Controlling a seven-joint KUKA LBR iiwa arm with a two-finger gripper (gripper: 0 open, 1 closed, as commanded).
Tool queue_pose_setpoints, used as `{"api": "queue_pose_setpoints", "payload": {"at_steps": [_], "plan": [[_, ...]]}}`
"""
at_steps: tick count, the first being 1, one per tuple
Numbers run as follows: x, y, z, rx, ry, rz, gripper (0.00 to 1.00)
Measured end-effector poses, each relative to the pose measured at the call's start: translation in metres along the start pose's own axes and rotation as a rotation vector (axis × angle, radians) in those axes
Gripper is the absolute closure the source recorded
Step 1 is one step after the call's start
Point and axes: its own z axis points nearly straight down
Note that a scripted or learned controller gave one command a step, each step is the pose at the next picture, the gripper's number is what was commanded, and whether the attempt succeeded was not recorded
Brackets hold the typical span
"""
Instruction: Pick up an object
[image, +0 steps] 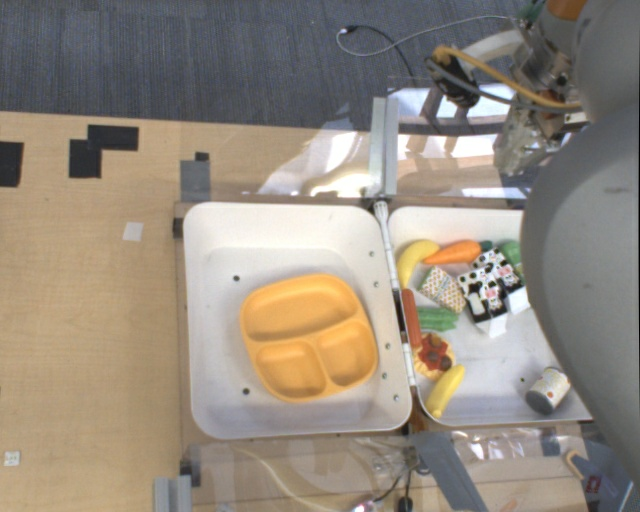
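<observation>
Probably best to pinch the toy carrot (458, 251) across its thick middle, judging it light, stiff and slightly slick, lying in the right bin (500, 385) below and left of the jaws, open or closed impossible to tell.

You've open floor at six o'clock in the right bin (500, 385); toys (470, 285) crowd twelve.

Probably a lab, bench (90, 330), two bins (210, 400)
</observation>
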Motion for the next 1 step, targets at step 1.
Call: {"api": "queue_pose_setpoints", "payload": {"at_steps": [1], "plan": [[0.0150, -0.0333, -0.0111, 0.001, 0.002, 0.001, 1.00]]}}
